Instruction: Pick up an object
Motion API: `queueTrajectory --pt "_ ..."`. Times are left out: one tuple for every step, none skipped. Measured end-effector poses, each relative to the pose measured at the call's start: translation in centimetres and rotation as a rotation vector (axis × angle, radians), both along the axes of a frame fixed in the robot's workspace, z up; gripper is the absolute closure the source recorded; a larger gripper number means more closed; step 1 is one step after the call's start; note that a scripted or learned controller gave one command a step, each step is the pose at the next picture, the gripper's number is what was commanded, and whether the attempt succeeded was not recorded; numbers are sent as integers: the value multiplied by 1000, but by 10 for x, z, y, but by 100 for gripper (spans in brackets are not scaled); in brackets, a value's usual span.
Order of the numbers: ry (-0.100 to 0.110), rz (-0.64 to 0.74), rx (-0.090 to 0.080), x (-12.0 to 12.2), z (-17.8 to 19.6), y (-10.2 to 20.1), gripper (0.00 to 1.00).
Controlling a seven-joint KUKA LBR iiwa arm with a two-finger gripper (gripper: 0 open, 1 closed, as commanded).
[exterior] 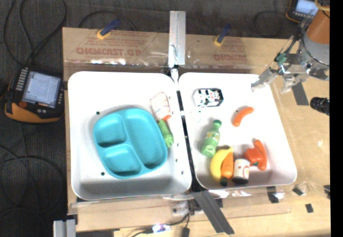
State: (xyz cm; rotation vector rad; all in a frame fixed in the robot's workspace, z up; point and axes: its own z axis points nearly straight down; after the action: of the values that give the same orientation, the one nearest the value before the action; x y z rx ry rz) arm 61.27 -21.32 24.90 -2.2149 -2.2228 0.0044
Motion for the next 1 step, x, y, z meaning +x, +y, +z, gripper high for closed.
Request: queueTrajectory --pt "-3 -108 -3 -14 -158 25 0"
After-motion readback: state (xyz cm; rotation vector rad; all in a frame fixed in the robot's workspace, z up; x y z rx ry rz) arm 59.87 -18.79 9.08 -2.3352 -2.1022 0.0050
